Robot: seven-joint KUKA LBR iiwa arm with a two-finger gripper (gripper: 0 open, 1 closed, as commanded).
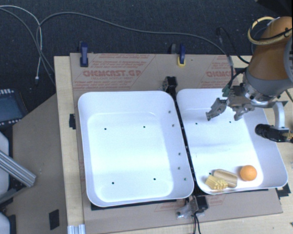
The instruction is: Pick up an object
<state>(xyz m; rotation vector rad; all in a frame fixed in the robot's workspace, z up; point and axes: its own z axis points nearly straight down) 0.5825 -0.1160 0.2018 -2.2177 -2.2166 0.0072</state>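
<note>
Bench is light wood, cut off at bottom edge, on dark carpet. Brown board lies under both bins, red print on it reads roughly "GIGACAST.GP", mirrored-looking and faint, repeated at right where arm partly covers it. Two blue clamps pin board's far edge. Left bin white, shallow, few small dark dots on floor. Right bin same kind, touching left bin along middle seam, near-right corner close to frame edge. Arm comes in from right, grey body with orange band, upper part cut off by frame top and right; yellow cable loops over it. Wrist tilts down and left over right bin's far half. Gripper hangs above bin floor, two fingers spread apart, nothing between them. Black part sticks out under arm at right, hard to identify. Objects sit at right bin's near edge, well apart from gripper: orange ball, tan oblong piece just left of it, yellow corn-like piece touching the tan one; details too small to tell
</note>
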